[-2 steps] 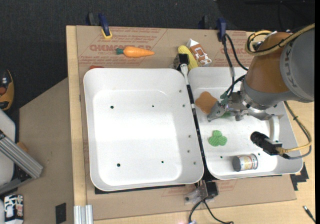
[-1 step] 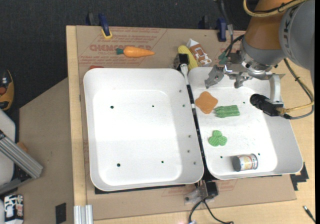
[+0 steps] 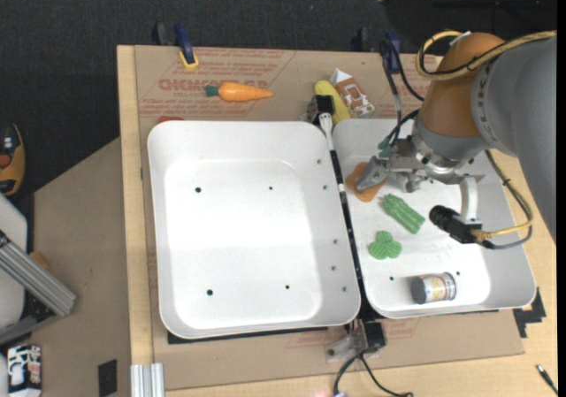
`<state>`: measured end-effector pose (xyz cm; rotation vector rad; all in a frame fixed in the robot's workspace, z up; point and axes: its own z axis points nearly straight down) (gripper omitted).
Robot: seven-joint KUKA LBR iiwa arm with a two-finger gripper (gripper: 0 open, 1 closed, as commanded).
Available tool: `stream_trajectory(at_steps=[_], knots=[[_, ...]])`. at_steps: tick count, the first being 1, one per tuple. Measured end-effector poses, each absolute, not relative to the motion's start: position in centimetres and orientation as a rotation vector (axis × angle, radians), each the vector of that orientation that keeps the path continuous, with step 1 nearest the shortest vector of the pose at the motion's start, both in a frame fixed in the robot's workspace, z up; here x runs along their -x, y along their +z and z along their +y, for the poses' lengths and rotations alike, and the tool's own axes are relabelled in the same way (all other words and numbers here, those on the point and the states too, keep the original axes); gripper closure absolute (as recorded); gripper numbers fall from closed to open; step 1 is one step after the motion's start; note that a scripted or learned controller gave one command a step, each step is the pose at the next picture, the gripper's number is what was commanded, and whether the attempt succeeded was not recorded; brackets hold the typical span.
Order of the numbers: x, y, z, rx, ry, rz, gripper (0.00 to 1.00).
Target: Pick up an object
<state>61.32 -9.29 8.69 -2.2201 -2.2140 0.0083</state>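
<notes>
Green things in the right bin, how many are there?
2: a long green piece near the bin's middle, and a small clover-shaped green piece just below it. The arm may hide more.

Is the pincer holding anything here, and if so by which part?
Cannot be told: the pincer sits low over the orange-brown object in the right bin.

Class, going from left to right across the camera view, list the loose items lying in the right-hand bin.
Orange-brown piece → green broccoli-like toy → green ridged block → small can.
</notes>
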Motion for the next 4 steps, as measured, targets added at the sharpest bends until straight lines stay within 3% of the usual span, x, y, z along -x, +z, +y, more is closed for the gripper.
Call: stream_trajectory(at_steps=[1,2,3,4], knots=[[-66.9,8.5,-9.4,2.222,-0.004,-2.227,0.0],[-66.8,17.2,-14.3,2.234,-0.007,-2.226,0.0],[-66.6,9.8,-10.5,2.216,0.003,-2.222,0.0],[-66.7,18.9,-2.3,2.218,-0.007,-2.23,0.0]])
